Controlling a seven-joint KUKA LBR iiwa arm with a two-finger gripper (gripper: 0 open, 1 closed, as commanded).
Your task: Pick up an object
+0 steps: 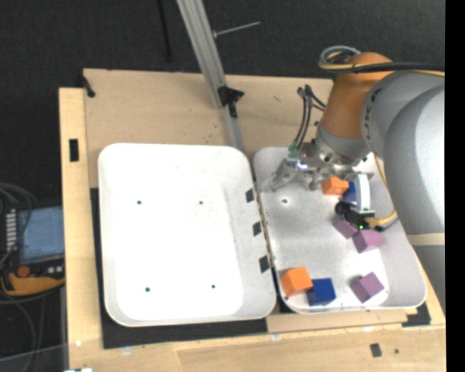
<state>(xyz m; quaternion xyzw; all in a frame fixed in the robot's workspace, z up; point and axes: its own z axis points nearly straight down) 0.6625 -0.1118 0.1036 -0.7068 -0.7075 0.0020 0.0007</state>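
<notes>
Two orange blocks (297,280), three purple blocks (366,287), one blue block (322,291), hand (306,169) grip state unclear.

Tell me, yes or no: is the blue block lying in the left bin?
No. The blue block lies in the right bin, near its front edge, touching an orange block.

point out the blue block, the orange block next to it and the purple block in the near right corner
blue block (322,292): camera view, middle of its top face
orange block (297,280): camera view, centre of its top
purple block (367,287): camera view, its top face
</notes>
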